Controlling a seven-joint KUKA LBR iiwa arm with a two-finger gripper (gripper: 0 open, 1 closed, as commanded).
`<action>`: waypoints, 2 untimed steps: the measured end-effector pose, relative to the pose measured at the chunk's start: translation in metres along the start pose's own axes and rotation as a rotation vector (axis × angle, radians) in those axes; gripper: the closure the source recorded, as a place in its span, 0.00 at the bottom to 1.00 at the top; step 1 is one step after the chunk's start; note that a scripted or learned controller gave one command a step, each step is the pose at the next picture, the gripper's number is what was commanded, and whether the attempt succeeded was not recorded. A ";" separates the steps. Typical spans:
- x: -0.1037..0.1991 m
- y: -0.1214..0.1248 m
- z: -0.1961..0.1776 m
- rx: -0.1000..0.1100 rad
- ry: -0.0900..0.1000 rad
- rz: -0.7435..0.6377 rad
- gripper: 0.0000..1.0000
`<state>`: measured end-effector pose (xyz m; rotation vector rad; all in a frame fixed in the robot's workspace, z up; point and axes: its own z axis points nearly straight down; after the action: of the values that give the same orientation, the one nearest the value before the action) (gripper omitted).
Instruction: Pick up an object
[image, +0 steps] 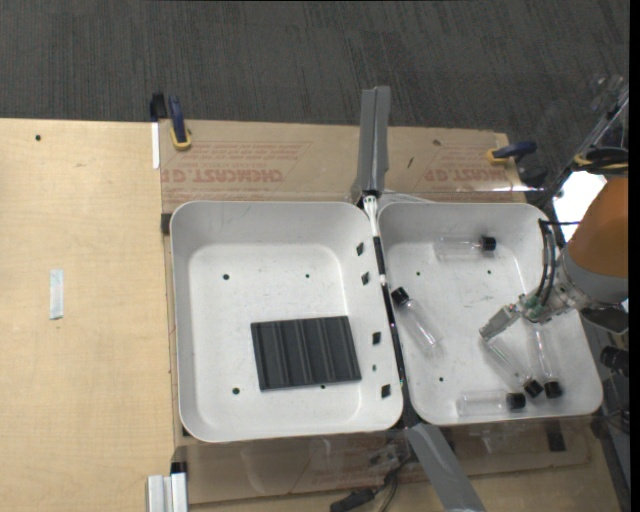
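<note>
Eyes on the nearest candidate, a clear tube (522, 360) with a black cap (530, 386), lying flat on the floor of the right bin (455, 300) in its lower right corner. Its long axis runs up and down the camera view with a slight slant, cap at the lower end, open body pointing up toward the tool. A second tube (546, 358) lies just beside it on the right, near enough parallel, so close that the two may be touching, and I can't tell for sure through the clear plastic. The gripper (500, 325) hangs just above the upper ends of that pair, a touch to their left, and whether it is set wide or narrow I cannot tell from this slant; nothing shows in its grasp. So the target lies down-view and slightly right of the tool, and I'd judge a short shift that way, with the closing line set across the tube rather than along it, is what the pick turns on. The neighbour is the worry: a clamp here could catch both or nudge one away. Further out, a third tube (485, 404) lies crosswise near the bin's lower wall, a fourth (418, 322) slants by the left wall, and a fifth (460, 247) sits near the top, all well apart from the tool. Over in the left bin (230, 250) a black ribbed slab (305, 352) lies flat, far from the action.
</note>
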<state>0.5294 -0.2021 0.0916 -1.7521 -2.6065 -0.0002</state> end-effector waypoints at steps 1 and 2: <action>-0.004 -0.042 0.000 -0.002 -0.001 -0.311 0.00; -0.004 -0.040 -0.010 -0.006 -0.003 -0.310 1.00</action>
<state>0.4938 -0.2209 0.1017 -1.3309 -2.8517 -0.0055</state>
